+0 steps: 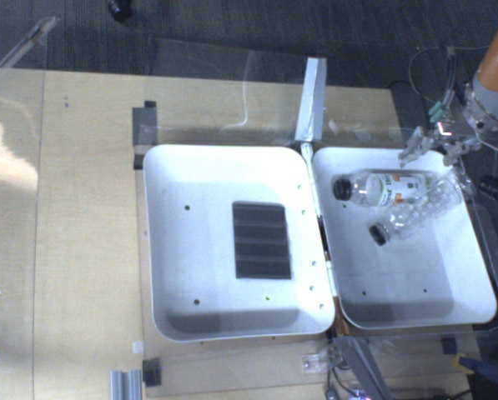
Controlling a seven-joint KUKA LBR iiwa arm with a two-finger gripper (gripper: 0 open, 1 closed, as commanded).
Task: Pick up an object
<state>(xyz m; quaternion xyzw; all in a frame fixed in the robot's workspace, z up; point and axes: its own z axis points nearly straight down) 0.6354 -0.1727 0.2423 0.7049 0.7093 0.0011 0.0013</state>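
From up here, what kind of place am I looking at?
Probably a robotics lab or test bench. A robot arm reaches in over two shallow white bins: the right bin holds two clear plastic bottles, the left bin a dark ribbed block. Loose cables lie beside the wooden bench.

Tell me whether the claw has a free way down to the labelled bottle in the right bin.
Probably yes: the claw hangs beside the labelled bottle, and nothing lies over it.
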